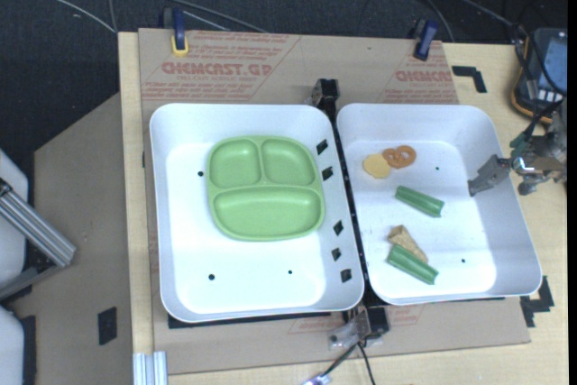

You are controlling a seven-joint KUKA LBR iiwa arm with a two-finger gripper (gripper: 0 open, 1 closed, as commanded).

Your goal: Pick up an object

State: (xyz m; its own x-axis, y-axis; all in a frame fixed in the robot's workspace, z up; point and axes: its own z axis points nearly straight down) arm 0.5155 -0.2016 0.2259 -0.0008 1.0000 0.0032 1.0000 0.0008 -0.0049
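Two white bins side by side on the bench, taking the right bin (510,221) as reference. Gripper (491,176) sits at that bin's right wall, about mid-height along the rim, a grey finger tip poking in over the sloped wall – nothing between the fingers that I can see, and I can't tell whether they're spread or closed (too small and dark at the frame edge).

Inside the right bin, all well apart from the gripper:
- orange ring-shaped piece (400,156) near the upper left of the floor, touching a yellow round piece (376,165) just beside it on the left
- green stick (419,200) near the middle of the floor, lying at a slant
- tan wedge (407,238) below that, touching a second green stick (412,264) which lies toward the bin's lower edge

Left of the right bin, across the clipped seam, the left bin (180,266) holds a green divided plate (266,187) – three compartments, flat on the floor, upper half of that bin.

Blue clamps (179,32) pin the cardboard sheet beyond the bins' far edge
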